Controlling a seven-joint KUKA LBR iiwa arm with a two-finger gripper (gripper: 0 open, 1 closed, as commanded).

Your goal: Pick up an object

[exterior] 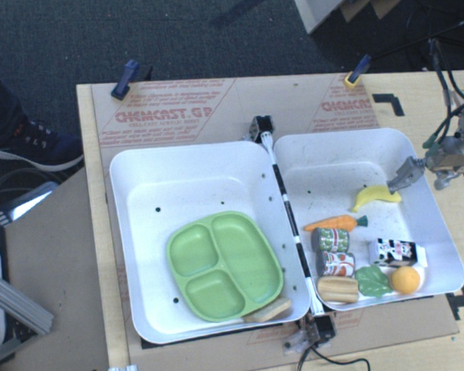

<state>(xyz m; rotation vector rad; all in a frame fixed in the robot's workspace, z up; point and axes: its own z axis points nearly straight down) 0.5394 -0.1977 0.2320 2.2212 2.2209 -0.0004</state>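
The gripper [405, 173] hangs at the right bin's [336, 148] far right side, just right of and slightly above the banana [376, 197]. One grey finger slants down-left toward the banana's upper end, its tip very near the fruit; whether they touch cannot be told. Nothing shows between the fingers, and whether they are spread or closed cannot be told from this angle.

The banana lies flat on the bin floor, curved, its length running left-right, toward the bin's right wall. The other things lie nearer the camera than the banana. A carrot [330, 224] lies just below and left of it, pointing left. Below the carrot stand two cans [334, 252], one behind the other, touching. Right of the cans, well below the banana, is a black-and-white carton [397, 251]. Along the bin's near wall lie a bun [338, 290], a green leafy piece [373, 281] and an orange [406, 279], side by side, the green piece touching both.

The arm [454, 154] comes in from the right over the bin's right rim, with only its wrist end and cables visible at the frame edge, the gripper reaching left and down into the bin.

In the left bin [138, 195] sits a green tray [222, 265] with three compartments, and a tan block [266, 311] lies against its near corner.
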